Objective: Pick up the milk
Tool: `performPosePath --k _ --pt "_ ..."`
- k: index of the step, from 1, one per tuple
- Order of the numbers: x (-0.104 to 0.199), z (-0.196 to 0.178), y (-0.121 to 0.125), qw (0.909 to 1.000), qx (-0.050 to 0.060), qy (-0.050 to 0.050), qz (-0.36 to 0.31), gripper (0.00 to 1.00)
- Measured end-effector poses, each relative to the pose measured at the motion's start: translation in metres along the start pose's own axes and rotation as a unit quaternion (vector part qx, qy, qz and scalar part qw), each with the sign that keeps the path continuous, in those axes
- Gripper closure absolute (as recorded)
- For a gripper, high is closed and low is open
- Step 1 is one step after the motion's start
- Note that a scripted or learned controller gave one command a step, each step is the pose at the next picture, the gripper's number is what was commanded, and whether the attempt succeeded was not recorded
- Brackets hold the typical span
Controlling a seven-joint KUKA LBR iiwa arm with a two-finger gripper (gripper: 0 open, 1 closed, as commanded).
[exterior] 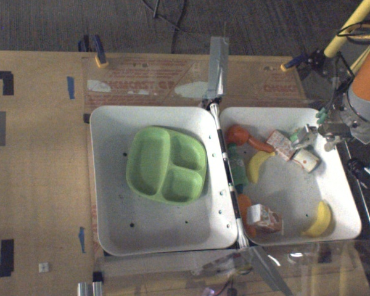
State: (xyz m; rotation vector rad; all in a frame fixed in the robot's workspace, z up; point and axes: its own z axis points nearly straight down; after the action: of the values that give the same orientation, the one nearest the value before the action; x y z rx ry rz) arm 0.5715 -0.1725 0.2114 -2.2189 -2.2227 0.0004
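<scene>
Two shallow white plastic bins sit side by side on a plywood tabletop (37, 177). The left bin (111, 227) holds a light green divided plate (167, 164), smooth moulded plastic with three compartments, lying flat near the middle.

The right bin (296, 196) has the clutter, all toy food. The milk (266, 219), a small carton with a white end and red printed sides, lies on its side at the near-left corner, touching or just beside an orange item by the bin wall. Being tipped over and close to the wall will likely make it an awkward grasp. Other things: a banana (257, 165) mid-bin, a second banana (321, 219) near the right front corner, a red-orange rounded piece (240, 134) at the back, a green piece along the left wall, and two small boxy cartons (293, 152) toward the back right.

The gripper (311, 134) hangs over the bin's back right, close to those boxy cartons and well apart from the milk. Nothing is visibly between the fingers; whether they are spread or closed, cannot tell. Milk not yet grasped.
</scene>
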Motion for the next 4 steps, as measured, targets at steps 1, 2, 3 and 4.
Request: performPosePath --k 1,2,3,4 --pt "-0.001 -0.097 0.026 0.9972 -0.002 -0.001 0.075 0.0" --pt "0.011 0.03 0.04 0.9959 0.0 0.0 0.091 0.0" --pt "-0.001 0.012 0.096 0.9831 -0.002 -0.001 0.183 0.0" --pt "0.031 0.107 0.085 0.9958 -0.007 -0.001 0.091 0.0"
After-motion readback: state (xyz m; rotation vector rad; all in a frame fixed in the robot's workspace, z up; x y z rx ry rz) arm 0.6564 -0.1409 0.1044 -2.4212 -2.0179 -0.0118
